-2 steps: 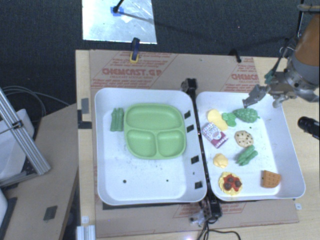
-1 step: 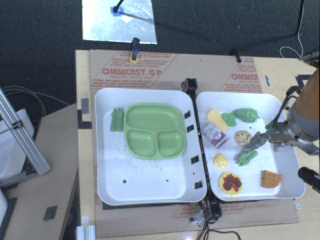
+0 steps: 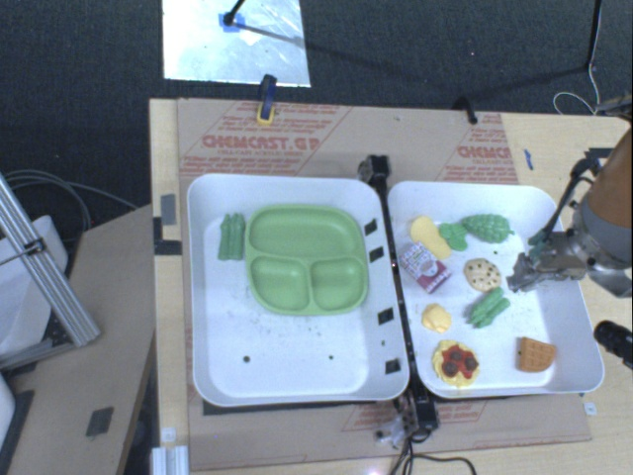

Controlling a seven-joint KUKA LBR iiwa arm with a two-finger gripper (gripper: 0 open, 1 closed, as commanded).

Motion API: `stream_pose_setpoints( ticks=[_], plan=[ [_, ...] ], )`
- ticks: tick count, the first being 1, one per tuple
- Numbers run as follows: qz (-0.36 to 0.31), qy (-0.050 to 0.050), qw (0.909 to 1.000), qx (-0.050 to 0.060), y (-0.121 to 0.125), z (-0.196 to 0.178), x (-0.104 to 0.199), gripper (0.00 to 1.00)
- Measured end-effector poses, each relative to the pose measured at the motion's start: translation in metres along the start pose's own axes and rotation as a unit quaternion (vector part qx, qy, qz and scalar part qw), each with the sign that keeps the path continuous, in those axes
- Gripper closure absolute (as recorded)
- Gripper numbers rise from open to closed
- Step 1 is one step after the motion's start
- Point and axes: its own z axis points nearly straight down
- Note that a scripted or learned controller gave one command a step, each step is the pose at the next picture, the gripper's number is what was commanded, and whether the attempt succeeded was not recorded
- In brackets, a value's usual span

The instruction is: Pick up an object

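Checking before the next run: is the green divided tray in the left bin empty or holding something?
Empty. The green tray shows three bare compartments; the green beans lie beside it.

Divided plate (image 3: 305,261) in left bin (image 3: 213,364); toy foods (image 3: 465,285) in right bin (image 3: 574,359); gripper (image 3: 521,274) over right bin.

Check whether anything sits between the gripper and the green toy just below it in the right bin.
Nothing visible does. The gripper hangs just above the green toy, with bare bin floor between them; the cookie lies off to the side.
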Motion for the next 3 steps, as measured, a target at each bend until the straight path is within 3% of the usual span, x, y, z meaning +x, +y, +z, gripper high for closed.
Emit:
stream_pose_setpoints(
  ticks=[1,2,3],
  plan=[
    [0.001,0.0,1.0,0.001,-0.003,0.149,0.028,1.0],
    [-0.006,0.003,1.0,-0.003,-0.006,0.038,0.131,1.0],
    [0.001,0.001,1.0,0.001,-0.008,0.044,0.124,0.0]
  ],
)
